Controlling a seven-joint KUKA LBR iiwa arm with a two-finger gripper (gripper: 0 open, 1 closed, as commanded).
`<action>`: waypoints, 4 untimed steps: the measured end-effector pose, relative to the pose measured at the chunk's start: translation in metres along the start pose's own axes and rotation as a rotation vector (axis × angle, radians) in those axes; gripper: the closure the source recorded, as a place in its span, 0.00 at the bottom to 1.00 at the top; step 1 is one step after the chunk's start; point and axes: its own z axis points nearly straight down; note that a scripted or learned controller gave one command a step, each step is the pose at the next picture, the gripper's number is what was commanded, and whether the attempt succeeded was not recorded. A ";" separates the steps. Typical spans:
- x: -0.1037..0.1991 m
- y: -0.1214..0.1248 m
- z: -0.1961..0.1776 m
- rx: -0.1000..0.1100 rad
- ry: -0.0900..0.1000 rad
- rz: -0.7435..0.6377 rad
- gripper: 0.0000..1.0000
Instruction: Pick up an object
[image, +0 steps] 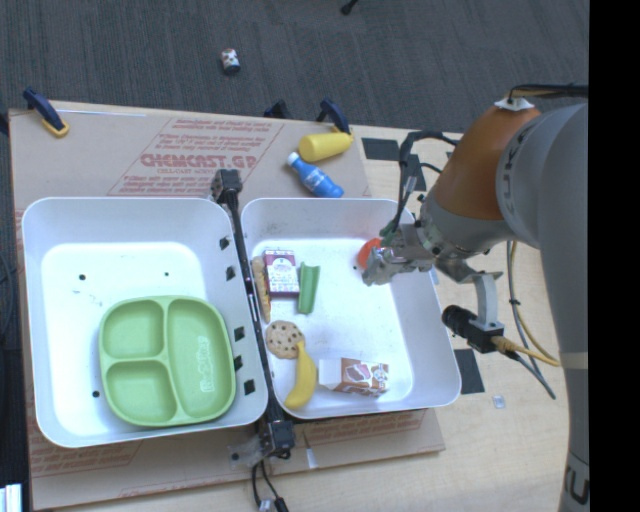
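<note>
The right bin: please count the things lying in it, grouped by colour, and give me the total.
Yellow: 1, the banana
Green: 1, the green stick
Brown: 2, the cookie and the brown packet
Dark red: 1, the small carton
Red-orange: 1, the round thing beside the claw
Total: 6

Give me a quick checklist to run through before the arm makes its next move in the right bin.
1. Gripper over the right bin: ok, near its right wall.
2. Something held: cannot tell; an orange-red thing sits right at the gripper, contact unclear.
3. Other targets free to reach: ok; banana, cookie, brown packet and green stick lie unobstructed.
4. Crowding: not ok for the red box, close against the green stick and the divider.
5. Green tray in the left bin: ok, well away from the arm.
</note>
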 end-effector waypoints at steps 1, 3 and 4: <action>0.000 0.000 0.000 0.000 0.000 0.000 0.00; -0.035 0.018 0.100 -0.001 0.000 0.001 0.00; -0.036 -0.084 0.101 0.004 0.001 -0.001 0.00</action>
